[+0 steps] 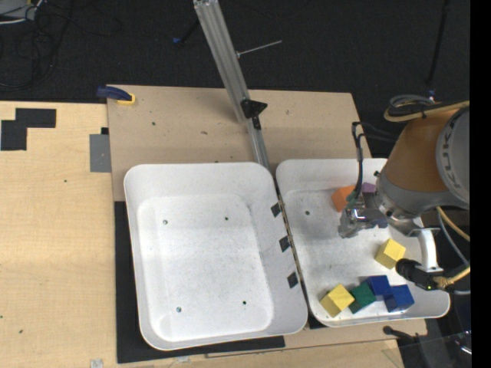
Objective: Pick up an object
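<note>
1. Dark floor with loose cables lies behind a light wooden bench (230,125), and a slanted metal rail (230,67) runs down toward the gap between the two bins.
2. On the bench sit two shallow white bins side by side: the left bin (146,186) and the right bin (307,182), joined along their shared edge by small black clips (284,244).
3. From the right the grey arm (430,167), with its orange band, reaches over the right bin.
4. Its gripper (353,225) hangs low over the middle of the right bin; whether the claw is spread or pressed together I cannot tell from this angle.
5. An orange object (342,198) lies just beside the gripper, on its far side, partly hidden by the wrist; a small purple piece (369,188) shows next to it.
6. A yellow cube (390,254) rests apart, nearer the bin's right side.
7. Along the near edge of the right bin a second yellow block (336,300), a green block (362,295) and blue blocks (390,292) are clustered, touching one another.
</note>
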Available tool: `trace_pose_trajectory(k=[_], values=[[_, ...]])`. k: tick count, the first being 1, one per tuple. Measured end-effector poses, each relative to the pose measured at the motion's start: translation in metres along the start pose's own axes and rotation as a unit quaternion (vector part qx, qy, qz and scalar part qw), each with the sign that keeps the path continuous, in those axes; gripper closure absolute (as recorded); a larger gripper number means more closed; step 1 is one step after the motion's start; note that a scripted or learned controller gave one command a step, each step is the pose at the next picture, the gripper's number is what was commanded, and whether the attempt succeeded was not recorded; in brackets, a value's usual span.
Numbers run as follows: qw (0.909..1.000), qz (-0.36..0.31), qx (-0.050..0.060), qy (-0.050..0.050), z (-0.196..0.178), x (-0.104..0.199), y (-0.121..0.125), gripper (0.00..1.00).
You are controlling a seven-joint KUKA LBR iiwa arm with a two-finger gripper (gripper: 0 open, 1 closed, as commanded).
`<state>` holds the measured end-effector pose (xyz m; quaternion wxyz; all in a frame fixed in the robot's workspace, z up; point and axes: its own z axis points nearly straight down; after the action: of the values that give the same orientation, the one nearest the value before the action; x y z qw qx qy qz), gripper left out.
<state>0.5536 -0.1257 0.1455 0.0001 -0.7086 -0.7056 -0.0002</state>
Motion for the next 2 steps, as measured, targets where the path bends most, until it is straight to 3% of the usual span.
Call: trace_pose_trajectory(k=[2], values=[[1.0000,-0.002,-0.001,0.000,-0.083,-0.009,0.005,1.00]])
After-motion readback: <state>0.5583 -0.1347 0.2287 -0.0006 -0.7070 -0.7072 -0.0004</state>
